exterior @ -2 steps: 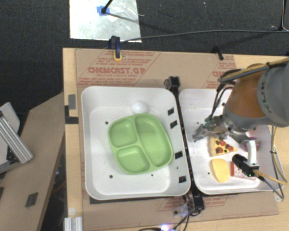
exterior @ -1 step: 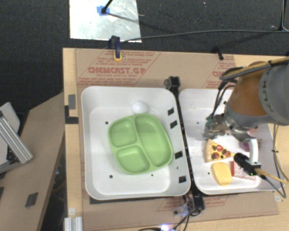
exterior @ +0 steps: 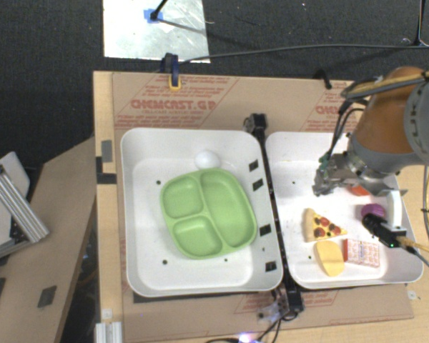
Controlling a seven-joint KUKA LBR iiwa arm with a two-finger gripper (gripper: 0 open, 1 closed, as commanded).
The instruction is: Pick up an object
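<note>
Camera view: the gripper (exterior: 327,179) hangs over the right bin (exterior: 293,156), in its upper half, with the grey arm and its orange band reaching in from three o'clock. Its tip is a dark cluster seen from above, and how it is set, or whether it has anything, I cannot tell.

The nearest candidate is the pizza slice (exterior: 322,226), which lies at about six o'clock from the gripper, near but apart from it. Its long axis runs from roughly ten o'clock (the pale crust end) toward four o'clock, where the toppings show. Just below it, at six o'clock again, sits a yellow wedge (exterior: 331,257), and touching that on its three o'clock side a pink-patterned packet (exterior: 362,253). A purple object (exterior: 372,211) rests at about four o'clock from the gripper, partly behind a dark part of the wrist, and a scrap of something orange-red (exterior: 359,189) shows at three o'clock under the arm.

The bin floor is smooth white plastic (probably slippery, so a flat slice may slide rather than lift). Room looks fair around the slice on its nine o'clock side, tighter toward the wedge.

The left bin (exterior: 139,191) holds a green divided tray (exterior: 207,213) and a small white ball (exterior: 206,160) at its twelve o'clock.
</note>
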